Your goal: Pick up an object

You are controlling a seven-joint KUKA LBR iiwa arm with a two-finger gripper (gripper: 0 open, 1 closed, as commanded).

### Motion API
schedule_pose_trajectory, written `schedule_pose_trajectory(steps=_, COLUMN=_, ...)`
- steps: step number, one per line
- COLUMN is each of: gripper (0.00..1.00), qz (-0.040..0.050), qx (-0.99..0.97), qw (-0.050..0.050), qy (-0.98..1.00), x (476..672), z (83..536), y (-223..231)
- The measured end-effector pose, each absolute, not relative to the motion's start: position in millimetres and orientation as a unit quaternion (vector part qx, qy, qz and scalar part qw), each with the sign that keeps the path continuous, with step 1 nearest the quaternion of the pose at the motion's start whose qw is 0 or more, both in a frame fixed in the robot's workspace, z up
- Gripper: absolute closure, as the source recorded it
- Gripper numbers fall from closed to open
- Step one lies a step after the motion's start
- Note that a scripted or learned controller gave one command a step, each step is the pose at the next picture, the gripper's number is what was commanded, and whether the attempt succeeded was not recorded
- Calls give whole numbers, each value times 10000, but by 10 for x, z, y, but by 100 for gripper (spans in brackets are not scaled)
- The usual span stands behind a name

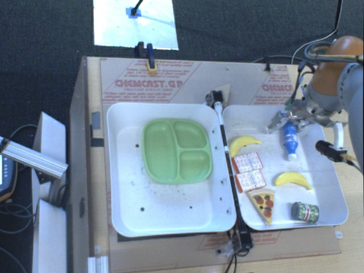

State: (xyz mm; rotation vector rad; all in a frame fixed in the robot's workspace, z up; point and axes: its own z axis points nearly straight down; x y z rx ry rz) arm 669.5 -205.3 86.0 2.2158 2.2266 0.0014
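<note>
Bright even overhead light, soft shadows, slightly soft focus throughout.

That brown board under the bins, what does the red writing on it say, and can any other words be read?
"CHEMCAST GP": red print on the board behind the left bin, repeated at a slant by the right bin.
Labels on the blue bottle and green can: too small to read.
</note>
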Motion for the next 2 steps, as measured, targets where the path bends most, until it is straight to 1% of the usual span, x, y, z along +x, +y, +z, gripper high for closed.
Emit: schedule_pose_trajectory(steps=2, gripper=0, qz=2, qx=7060, qw=17, qy=7082, x=6526, z=876, y=-2061)
